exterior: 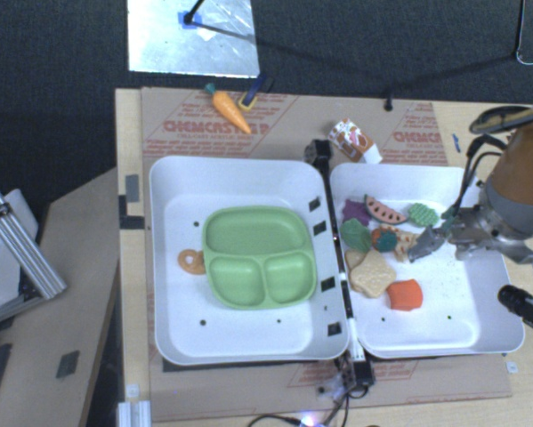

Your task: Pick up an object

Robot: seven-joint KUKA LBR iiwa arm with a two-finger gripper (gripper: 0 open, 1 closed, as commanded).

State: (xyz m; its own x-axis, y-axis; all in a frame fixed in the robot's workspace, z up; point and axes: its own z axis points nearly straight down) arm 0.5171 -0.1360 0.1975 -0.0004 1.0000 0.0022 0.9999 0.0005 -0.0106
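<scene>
The right bin [453, 327] holds a cluster of toy foods at its left half: a purple piece [354, 210], a watermelon slice [387, 211], a green leafy piece [423, 213], a dark green piece [355, 237], a teal piece [386, 239], a tan bread slice [371, 277] and an orange-red block [406, 294]. My gripper [424, 245] reaches in from the right and hangs low over the right edge of that cluster, beside the teal piece and some tan bits [407, 236]. Nothing is visibly held.
The left bin [173, 327] carries a green divided plate [259, 256] and a small orange ring [192, 261]. Behind the bins lie a toy carrot [230, 111], a small wrapped packet [354, 140] and a foil sheet [193, 25]. The right bin's front and right parts are bare.
</scene>
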